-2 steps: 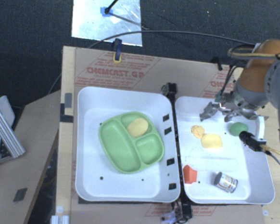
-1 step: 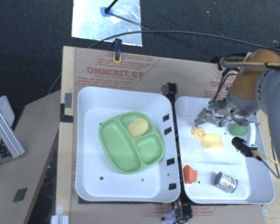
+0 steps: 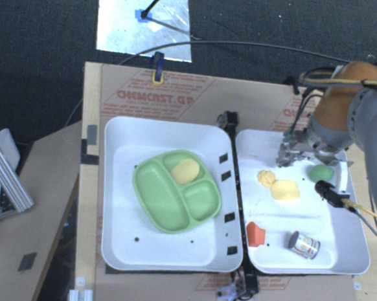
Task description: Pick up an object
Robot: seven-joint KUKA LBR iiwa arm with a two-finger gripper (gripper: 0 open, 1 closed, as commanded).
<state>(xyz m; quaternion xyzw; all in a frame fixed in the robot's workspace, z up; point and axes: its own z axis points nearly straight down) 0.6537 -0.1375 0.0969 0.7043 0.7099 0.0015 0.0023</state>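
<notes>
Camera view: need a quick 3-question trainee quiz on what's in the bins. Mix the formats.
1. True or false: the yellow lump lies in a compartment of the green plate.
2. Which bin holds the small can? A) left bin B) right bin C) neither
3. Fill in: the gripper hovers near the ____ edge of the right bin.

Key:
1. True; it sits in the upper compartment, in the left bin.
2. B; the can lies near the front, right of the orange piece.
3. Far; the green item lies just beside it.

Green divided plate in left bin (pale yellow lump in one compartment); blue clamp behind.
</notes>
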